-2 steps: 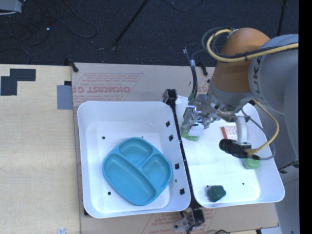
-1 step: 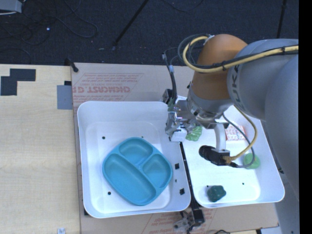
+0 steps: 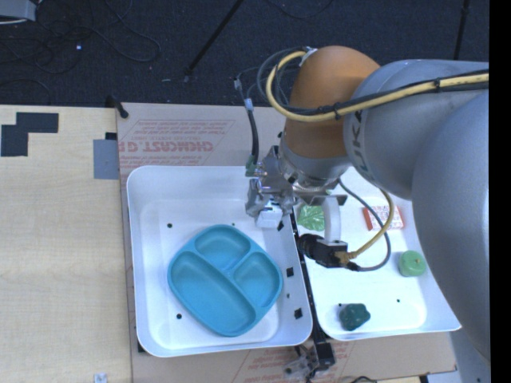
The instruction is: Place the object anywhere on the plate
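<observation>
Claw: we see the gripper (image 3: 267,204) hanging over the upper right corner of the left bin (image 3: 148,214), under the orange band of the arm (image 3: 327,102). The arm's bulk hides its tips, so we cannot tell how it stands or whether anything is in it.

Plate: the blue divided plate (image 3: 226,278) lies below the claw and a little to its left, in the left bin, apart from the claw. Nothing that we can see rests on it.

Plate's long axis: it runs on a slant, from the upper side nearest the claw down toward the bin's lower edge.

Candidate objects: all are in the right bin (image 3: 415,313), on the far side of the claw from the plate. A pale green piece (image 3: 312,217) sits just right of the claw; a green round piece (image 3: 413,263) is further right; a dark green lump (image 3: 354,316) is lower right.

The relation that counts: we judge the plate's nearest compartment to be a short move down and left from the claw, the objects the opposite way.

Task state: we judge the placing not yet done.
</observation>
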`<state>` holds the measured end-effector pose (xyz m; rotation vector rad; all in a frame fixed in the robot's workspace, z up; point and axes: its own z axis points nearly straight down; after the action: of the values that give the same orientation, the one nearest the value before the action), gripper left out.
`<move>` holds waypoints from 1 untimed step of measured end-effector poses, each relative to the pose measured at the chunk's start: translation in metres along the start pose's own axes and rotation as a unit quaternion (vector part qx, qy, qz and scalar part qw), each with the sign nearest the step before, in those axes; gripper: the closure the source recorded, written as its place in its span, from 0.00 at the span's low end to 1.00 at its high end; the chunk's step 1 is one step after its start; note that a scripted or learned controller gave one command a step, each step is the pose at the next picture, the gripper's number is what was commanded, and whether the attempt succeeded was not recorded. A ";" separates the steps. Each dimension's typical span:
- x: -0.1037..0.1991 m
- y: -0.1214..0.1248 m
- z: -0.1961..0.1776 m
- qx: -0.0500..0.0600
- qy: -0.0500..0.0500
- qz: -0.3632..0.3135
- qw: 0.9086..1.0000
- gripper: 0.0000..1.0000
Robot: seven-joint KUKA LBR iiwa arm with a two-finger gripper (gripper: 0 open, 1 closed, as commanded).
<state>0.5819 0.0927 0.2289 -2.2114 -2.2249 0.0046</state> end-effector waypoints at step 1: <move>0.033 -0.006 -0.006 0.001 -0.001 0.001 1.000 1.00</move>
<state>0.5758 0.1257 0.2348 -2.2136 -2.2228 0.0079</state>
